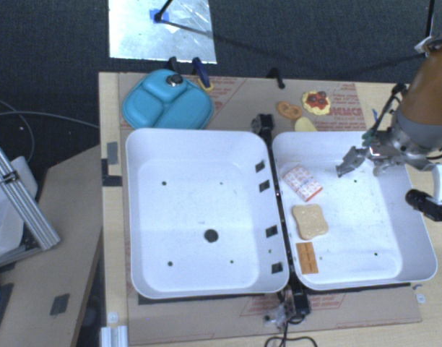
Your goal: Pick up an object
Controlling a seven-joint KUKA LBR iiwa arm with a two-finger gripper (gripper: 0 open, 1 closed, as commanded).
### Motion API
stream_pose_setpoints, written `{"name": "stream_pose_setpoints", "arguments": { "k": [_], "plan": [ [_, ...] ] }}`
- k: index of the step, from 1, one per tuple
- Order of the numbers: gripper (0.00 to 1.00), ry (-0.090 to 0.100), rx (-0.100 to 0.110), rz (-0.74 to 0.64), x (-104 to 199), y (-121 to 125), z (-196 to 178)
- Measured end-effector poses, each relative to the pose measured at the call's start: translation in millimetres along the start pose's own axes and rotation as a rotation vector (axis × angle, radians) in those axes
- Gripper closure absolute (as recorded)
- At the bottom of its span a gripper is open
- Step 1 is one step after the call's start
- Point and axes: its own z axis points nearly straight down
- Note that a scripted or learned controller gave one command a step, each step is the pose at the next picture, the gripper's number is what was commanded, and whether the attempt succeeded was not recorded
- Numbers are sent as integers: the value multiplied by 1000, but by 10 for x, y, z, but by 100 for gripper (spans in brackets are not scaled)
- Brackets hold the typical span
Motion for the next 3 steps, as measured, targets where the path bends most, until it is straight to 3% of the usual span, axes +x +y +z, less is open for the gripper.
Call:
{"name": "stream_pose_setpoints", "arguments": {
  "k": [1,2,3],
  "plan": [
    [0,5,12,2,483,-891,499],
    [0,-1,-6,-5,747,-140,1014],
    [100,-4,-14,0,716,-141,863]
  ]
}}
